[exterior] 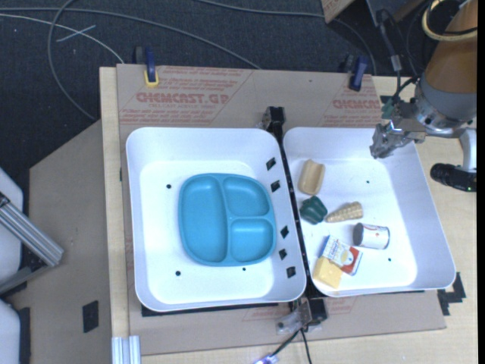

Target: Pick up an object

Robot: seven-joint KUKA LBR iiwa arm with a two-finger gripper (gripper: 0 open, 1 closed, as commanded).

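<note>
The left bin (144, 203) holds a blue tray (226, 218). In the right bin (424, 233) lie a tan block (311, 177), a green lump (312, 209), a cone (345, 212), a can (371, 236) and a yellow box (337, 262). The gripper (385, 141) hangs over that bin's top right part, holding nothing; open or closed, I cannot tell.

Both bins (151, 279) look like smooth white plastic with a soft sheen. The blue tray (226, 218) is plastic too, matt and even. The board (197, 89) under them is printed brown cardboard, dull. The gripper (385, 141) shows bare grey metal.
</note>
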